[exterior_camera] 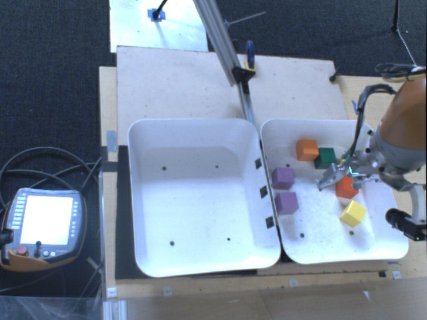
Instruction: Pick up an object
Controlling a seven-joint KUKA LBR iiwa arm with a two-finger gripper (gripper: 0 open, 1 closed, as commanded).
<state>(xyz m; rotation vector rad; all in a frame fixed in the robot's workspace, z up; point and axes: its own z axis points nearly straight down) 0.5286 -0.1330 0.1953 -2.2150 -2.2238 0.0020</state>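
Table [287,85] carries two shallow white bins side by side; left bin [193,145] has bare floor with a few dark dots; right bin [293,245] holds the blocks. Arm [403,122] comes in from the right, orange band above grey wrist, cables looping over it. Teach pendant [41,229] sits off the table at far left, screen lit, cable coiled behind it. A metal rail [217,29] slants down from the top to the seam between the bins.

Gripper [331,177] is low over the right bin, metal fingers pointing left; tips look close together, narrow gap, nothing visible between them; not holding anything I can see.

Blocks, all in the right bin: two purple cubes [283,177] and [287,202] stacked along the left wall, apart from the gripper; orange cube [307,149] near the back, touching or just beside a green cube [326,157]; red-orange block [346,188] directly under the gripper body, partly hidden, just right of the fingertips; yellow cube [353,213] just in front of it, tilted, well clear of the fingers.
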